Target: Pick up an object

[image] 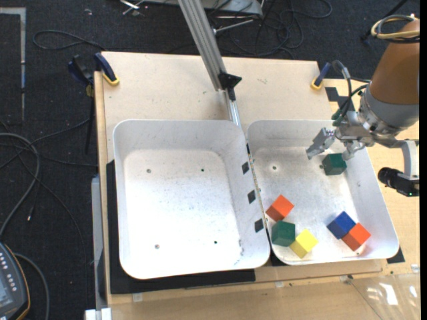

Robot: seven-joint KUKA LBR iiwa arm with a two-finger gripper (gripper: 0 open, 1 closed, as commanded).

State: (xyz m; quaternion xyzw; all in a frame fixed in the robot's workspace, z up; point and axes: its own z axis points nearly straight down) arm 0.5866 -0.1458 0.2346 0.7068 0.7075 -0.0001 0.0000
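In the right bin (373, 199) lie several small blocks. A dark green block (333, 164) rests near the bin's far right side. My gripper (335, 145) hovers right over it, open, its fingers (319, 144) spread to either side just above the block and nothing held between them. Nearer the front are an orange block (281, 207), another green block (283, 233), a yellow block (305, 242), a blue block (341, 223) and an orange-red block (357, 236).
The left bin (127, 179) stands beside the right one, sharing a raised middle wall (250, 185). A slanted metal pole (203, 35) rises behind the bins. Clamps sit at the bench's far corners.
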